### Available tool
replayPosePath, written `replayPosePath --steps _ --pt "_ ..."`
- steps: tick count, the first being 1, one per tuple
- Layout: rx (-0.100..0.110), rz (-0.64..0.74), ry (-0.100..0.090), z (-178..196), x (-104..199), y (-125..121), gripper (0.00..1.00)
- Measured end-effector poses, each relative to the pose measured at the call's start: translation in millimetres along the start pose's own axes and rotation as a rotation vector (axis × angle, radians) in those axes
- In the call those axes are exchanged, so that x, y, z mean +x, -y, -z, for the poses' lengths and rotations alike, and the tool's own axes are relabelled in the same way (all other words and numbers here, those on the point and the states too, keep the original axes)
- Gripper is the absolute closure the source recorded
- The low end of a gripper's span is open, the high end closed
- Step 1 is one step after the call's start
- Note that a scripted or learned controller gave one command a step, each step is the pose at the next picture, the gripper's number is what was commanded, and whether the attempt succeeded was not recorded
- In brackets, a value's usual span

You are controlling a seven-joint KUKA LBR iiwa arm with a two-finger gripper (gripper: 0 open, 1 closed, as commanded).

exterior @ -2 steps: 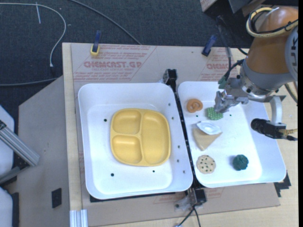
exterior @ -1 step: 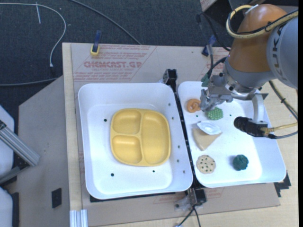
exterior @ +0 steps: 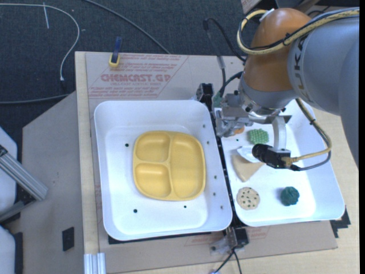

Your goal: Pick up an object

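The right bin holds a green bumpy piece, a pale tan wedge, a round speckled cookie and a teal lump. My gripper hangs below the orange-banded wrist over the far left corner of the right bin, close to the wall between the bins. It is just left of the green piece and above the wedge. The wrist housing hides most of it, and I see no object in it.
The left bin holds a yellow divided plate in its middle. A black cable plug with a yellow wire dangles from the arm over the wedge. The bulky arm covers the right bin's far side.
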State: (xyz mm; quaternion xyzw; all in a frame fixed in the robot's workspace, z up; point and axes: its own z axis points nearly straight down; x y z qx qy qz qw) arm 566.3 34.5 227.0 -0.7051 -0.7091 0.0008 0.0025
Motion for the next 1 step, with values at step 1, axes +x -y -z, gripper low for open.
replayPosePath --steps 1 --pt "-0.006 0.0 0.0 -2.4 49.1 -8.9 1.0"
